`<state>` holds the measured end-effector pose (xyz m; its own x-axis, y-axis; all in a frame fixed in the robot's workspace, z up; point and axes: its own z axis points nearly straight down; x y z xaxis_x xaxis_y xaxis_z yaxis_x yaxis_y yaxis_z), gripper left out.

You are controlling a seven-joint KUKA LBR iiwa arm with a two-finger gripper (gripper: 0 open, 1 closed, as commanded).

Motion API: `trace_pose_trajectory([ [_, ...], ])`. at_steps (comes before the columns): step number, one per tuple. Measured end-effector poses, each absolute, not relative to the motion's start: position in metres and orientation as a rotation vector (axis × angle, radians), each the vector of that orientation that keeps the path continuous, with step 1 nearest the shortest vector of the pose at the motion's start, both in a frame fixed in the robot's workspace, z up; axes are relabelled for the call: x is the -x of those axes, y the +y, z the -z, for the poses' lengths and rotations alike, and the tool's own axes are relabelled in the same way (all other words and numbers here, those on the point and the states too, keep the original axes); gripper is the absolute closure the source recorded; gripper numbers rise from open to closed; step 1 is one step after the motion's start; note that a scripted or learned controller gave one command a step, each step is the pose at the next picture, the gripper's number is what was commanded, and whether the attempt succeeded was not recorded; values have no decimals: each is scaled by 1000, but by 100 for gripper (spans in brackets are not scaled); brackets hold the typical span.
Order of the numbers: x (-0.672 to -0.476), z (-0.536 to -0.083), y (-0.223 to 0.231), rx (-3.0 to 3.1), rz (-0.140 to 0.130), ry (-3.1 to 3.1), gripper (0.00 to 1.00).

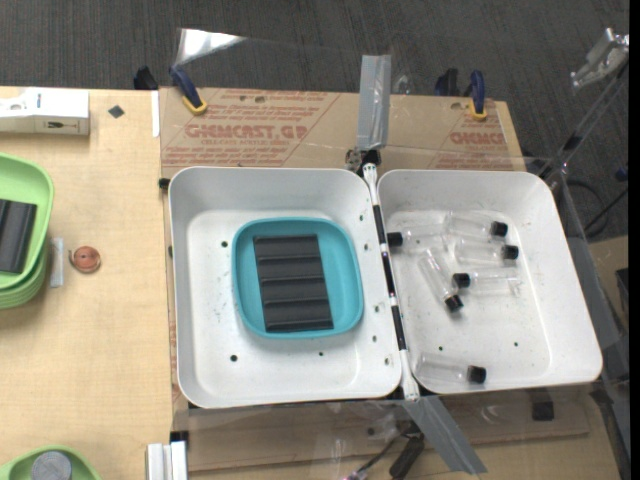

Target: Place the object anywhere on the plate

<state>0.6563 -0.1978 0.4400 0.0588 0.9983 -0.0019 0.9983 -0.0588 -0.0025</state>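
Vials [455, 268] lie loose in our right bin [570, 268], ready for picking. Our plate [245, 268] waits mid left bin [190, 298]. We cannot tell the claw's state.

Left white bin [200, 358] holds a teal plate [245, 288] bearing a dark ribbed insert [292, 281]. Right white bin [560, 348] contains several clear vials with black caps [455, 290], scattered, lying on their sides. Cardboard sheet [300, 133] lies behind both bins.

We see a lab bench, two white bins [200, 368] clamped onto cardboard [260, 128], clear black-capped vials [440, 278] loose in the right one, wooden tabletop [90, 368], dark carpet [300, 8] behind.
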Motion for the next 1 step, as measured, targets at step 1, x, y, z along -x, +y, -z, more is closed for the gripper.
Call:
trace_pose_trajectory([
  [1,-656,-440,-198,2285,-5,-2155,0],
])
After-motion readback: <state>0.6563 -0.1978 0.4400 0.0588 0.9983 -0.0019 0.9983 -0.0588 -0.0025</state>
